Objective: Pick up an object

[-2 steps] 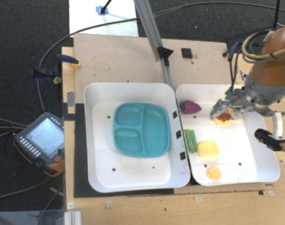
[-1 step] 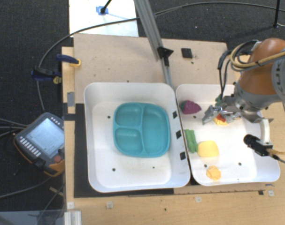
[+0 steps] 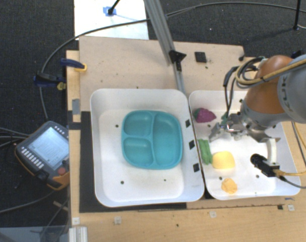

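The two-finger gripper hangs low over the right-hand shallow white bin, and whether it is parted or closed cannot be told from this slant — nothing shows as held. The nearest candidates lie toward the bin's left wall: a small purple lumpy toy just up and left of the tip, and a soft yellow block below it, toward the near edge. Beside the block, a slim green piece runs lengthwise along the wall. A small orange lump sits further down, near the front rim. The left-hand white bin bears a teal plastic divided plate, well apart from the arm.
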You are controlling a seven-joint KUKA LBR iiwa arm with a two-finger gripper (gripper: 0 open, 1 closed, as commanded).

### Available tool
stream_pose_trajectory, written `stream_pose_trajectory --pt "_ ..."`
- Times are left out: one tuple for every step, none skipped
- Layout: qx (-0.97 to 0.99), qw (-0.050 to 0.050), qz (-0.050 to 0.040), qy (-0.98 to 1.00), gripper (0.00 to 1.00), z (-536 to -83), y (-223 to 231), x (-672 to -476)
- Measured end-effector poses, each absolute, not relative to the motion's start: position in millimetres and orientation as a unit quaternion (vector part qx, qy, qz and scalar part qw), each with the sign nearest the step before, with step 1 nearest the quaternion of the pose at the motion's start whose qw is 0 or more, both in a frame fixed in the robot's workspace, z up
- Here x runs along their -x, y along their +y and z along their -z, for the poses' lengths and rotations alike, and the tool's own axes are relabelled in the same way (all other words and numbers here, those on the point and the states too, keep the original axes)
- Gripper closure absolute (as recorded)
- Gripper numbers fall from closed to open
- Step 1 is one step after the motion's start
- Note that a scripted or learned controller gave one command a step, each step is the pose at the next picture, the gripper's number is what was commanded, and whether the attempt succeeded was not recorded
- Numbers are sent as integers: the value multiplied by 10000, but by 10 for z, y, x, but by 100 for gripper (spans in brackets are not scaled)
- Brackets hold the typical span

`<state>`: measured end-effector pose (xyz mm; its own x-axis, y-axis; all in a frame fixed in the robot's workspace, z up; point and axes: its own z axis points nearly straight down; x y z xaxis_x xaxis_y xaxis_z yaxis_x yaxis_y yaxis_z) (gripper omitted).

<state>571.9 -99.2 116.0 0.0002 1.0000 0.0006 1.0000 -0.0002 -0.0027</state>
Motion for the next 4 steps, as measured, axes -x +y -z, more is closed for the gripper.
stream_pose_trajectory --pt "7075 -14 13 -7067 100 -1296 -999 -5738" --pt "7056 -29 20 -7086 100 -1822 -1025 -5855" --pt "7055 -38 25 -7087 100 -2434 -1101 -5915" --pt "7054 -20 16 -7088 100 -2699 -1104 -5928"
